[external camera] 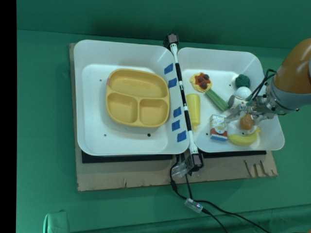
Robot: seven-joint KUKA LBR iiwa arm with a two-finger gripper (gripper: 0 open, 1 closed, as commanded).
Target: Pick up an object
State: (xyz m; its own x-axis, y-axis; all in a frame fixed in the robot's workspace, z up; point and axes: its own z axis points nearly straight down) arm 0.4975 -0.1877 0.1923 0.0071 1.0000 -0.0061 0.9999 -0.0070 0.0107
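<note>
My gripper [244,114] hangs low over the right side of the right bin [221,57], open, with its fingers spread on either side of a small orange-brown round toy [247,123]. Nothing is lifted between the fingers. A banana [243,139] lies just in front of that toy. A small red, white and blue carton [218,128] stands to its left. A white ball [242,92] and a dark green broccoli piece [242,80] sit behind the gripper, partly hidden by cables.
Also in the right bin are a green stalk [215,100], a toy pizza slice [200,81] and a yellow bottle shape [193,109] by the divider. The left bin [92,57] holds a yellow divided plate [137,97]. Cables trail off the bench front.
</note>
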